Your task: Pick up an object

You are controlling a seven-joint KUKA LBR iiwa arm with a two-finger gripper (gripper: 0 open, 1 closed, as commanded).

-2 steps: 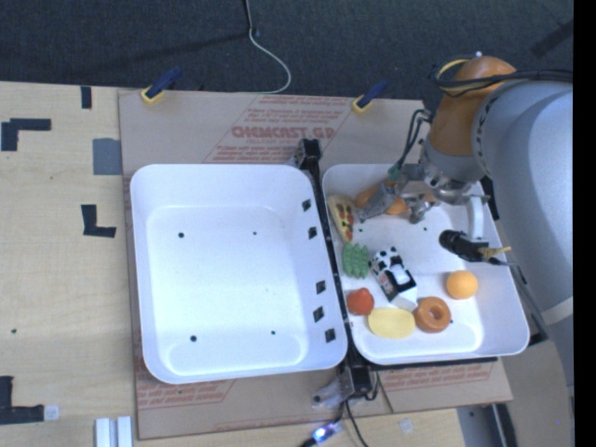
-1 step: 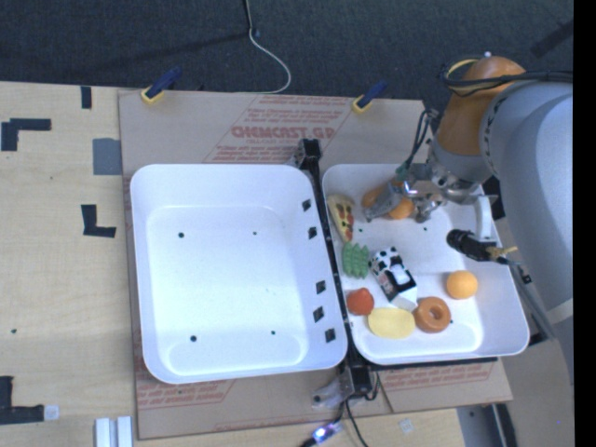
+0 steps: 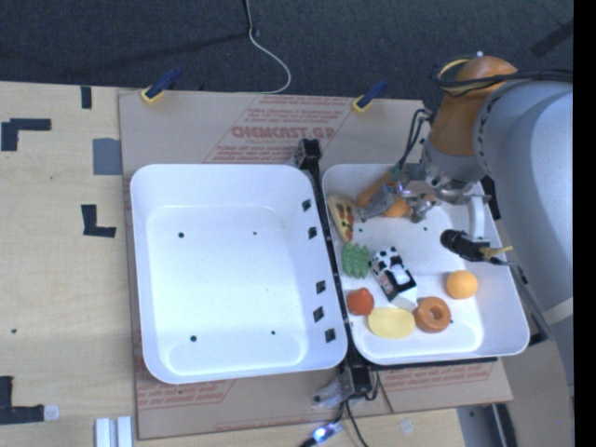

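Note:
My gripper (image 3: pixel 406 194) is low over the far end of the right bin (image 3: pixel 503 343), with the grey arm and its orange band coming in from the right. Just under and left of it lie a small orange piece (image 3: pixel 398 209) and a brownish-orange stick-shaped thing (image 3: pixel 373 194), both partly hidden by the gripper. Whether either one is held cannot be seen. Further down in that bin are a yellow slice (image 3: pixel 343 218), a green leafy toy (image 3: pixel 356 260), a black-and-white toy (image 3: pixel 393 271), a red ball (image 3: pixel 360 300), a pale yellow lump (image 3: pixel 391 322), a brown donut (image 3: pixel 432 314) and an orange ball (image 3: pixel 461 284).
The left bin (image 3: pixel 149 212) sits beside the right one, the two sharing a black-clipped divider (image 3: pixel 321 250). Both rest on a cardboard sheet (image 3: pixel 270 128) on the wooden bench. A thin cable (image 3: pixel 265 54) hangs at the back.

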